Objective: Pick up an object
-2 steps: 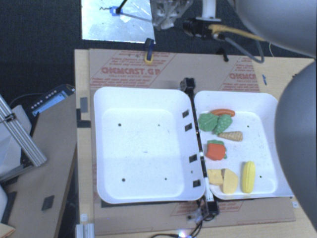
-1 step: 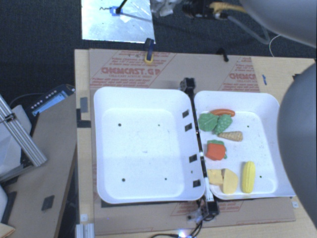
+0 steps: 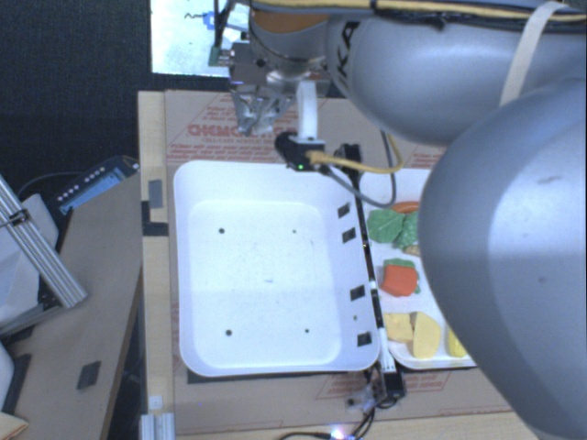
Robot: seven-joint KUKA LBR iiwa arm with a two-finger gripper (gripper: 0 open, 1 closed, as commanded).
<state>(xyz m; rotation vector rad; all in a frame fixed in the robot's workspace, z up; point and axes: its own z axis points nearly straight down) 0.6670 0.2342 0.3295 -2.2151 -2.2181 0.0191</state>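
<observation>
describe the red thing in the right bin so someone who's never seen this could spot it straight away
Start at the right-hand shallow white bin, partly covered by the big grey arm. Along its visible left side lies a column of small toy-like pieces. The red-orange rounded piece with a green top sits midway, below the green leafy piece and above the pale yellow pieces; it is the only red one.

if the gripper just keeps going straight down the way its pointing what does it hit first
Most likely the brown printed cardboard sheet on the bench, just beyond the far rim of the left shallow white bin. The grey two-finger gripper points down there, though depth is hard to judge from this slanted view.
</observation>
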